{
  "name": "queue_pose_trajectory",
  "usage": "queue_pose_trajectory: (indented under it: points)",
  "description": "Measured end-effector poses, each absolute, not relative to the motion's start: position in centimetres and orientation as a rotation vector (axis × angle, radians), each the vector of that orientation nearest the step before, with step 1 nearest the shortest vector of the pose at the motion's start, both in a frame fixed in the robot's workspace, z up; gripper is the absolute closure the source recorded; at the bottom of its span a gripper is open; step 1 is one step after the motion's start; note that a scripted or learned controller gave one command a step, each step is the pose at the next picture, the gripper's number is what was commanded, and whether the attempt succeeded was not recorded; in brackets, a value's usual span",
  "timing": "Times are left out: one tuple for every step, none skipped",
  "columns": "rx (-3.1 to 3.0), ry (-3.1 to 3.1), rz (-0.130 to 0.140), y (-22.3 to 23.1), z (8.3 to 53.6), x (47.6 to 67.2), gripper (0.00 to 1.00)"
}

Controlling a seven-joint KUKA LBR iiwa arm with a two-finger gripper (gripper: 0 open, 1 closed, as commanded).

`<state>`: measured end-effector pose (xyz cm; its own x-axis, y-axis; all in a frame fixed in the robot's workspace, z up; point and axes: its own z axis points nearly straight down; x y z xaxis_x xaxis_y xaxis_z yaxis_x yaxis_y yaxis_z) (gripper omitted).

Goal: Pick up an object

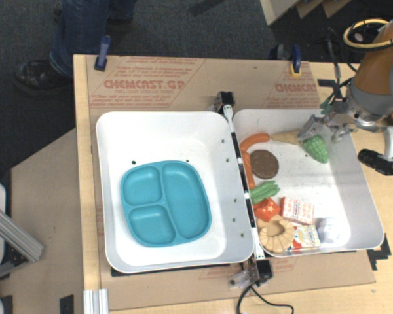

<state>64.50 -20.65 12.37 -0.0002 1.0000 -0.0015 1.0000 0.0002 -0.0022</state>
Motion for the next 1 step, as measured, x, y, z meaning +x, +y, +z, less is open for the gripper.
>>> queue_pose_trajectory:
  points:
    - [-2.217,-2.217,0.005,-20.31,8.15,63.3,0.0]
